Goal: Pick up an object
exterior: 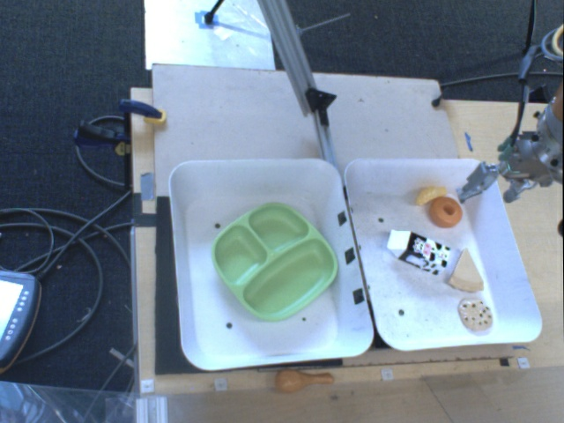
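Your gripper [490, 183] hangs over the right bin [515, 267] at its 1 o'clock corner, fingers spread apart, nothing between them. Nearest pick — the orange donut [446, 211], just beside the fingertips at roughly 8 o'clock from them; it's round, so no long axis to line up with. A yellow piece [430, 195] touches the donut at its 11 o'clock. The milk carton [420, 251], cheese wedge [466, 272] and cookie [476, 315] lie further off toward 6 o'clock. The green divided plate [275, 260] sits in the left bin [189, 263] — well apart.
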Controlling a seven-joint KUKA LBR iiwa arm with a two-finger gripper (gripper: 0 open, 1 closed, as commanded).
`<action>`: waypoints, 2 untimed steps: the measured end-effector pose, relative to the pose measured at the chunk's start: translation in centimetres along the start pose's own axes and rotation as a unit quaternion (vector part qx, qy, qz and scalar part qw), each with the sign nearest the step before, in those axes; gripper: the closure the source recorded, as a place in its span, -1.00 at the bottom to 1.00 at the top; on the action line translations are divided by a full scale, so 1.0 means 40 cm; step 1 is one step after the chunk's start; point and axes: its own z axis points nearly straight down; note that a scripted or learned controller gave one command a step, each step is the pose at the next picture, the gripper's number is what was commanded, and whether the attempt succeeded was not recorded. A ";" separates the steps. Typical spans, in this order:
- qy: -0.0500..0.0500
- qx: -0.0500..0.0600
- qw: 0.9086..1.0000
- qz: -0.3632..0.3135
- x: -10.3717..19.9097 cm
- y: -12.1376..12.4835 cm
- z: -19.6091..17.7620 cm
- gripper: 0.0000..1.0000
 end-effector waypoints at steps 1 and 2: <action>0.000 0.000 1.000 0.000 0.000 0.000 0.000 -1.00; 0.000 0.002 1.000 0.003 -0.013 0.017 0.145 -1.00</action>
